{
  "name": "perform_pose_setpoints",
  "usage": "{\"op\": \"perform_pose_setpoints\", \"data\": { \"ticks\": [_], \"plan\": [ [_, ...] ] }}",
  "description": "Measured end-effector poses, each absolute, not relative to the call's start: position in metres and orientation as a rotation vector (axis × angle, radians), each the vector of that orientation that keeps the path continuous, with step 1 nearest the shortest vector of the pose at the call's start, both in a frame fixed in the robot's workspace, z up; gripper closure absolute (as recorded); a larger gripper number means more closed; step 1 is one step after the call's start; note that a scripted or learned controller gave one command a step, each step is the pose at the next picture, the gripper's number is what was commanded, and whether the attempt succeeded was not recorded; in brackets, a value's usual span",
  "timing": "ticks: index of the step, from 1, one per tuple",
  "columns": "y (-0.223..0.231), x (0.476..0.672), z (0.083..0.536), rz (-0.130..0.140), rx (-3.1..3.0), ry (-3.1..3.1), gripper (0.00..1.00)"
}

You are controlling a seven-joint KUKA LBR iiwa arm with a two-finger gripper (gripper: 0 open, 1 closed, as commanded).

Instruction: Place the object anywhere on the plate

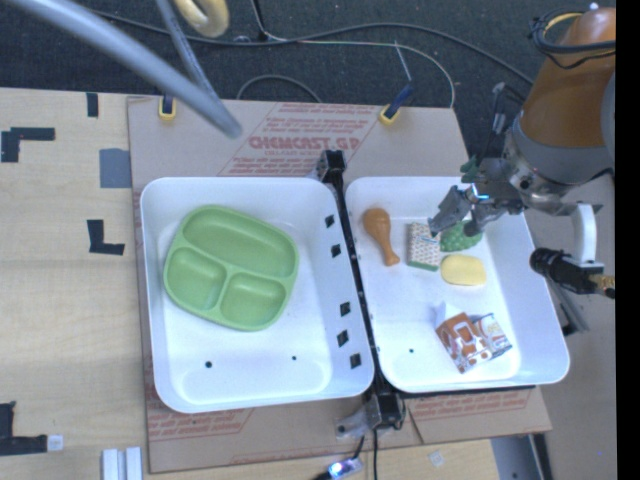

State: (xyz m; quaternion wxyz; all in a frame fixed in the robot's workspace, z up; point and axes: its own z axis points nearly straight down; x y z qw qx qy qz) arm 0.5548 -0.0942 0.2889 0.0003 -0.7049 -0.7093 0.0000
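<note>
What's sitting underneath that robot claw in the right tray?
Under the gripper a green object peeks out, beside a yellow lemon-like piece and a patterned card. The claw covers most of the green object.

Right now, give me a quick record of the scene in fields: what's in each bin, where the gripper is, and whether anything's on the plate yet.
left bin: green sectioned plate, nothing on it
right bin: brown drumstick toy, yellow oval piece, orange-and-white packet, patterned card, small green item
gripper: over the right bin's far side, beside the small green item
grasp: cannot tell
task state: no object placed on the plate yet
</note>
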Motion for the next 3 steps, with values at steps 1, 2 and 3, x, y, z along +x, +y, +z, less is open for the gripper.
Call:
{"op": "perform_pose_setpoints", "data": {
  "ticks": [1, 2, 3],
  "plan": [
    [-0.051, 0.557, 0.271, 0.002, -2.216, -2.225, 1.00],
    [-0.010, 0.568, 0.255, 0.004, -2.215, -2.225, 1.00],
    [0.052, 0.573, 0.241, 0.003, -2.211, -2.227, 1.00]
  ]
}}
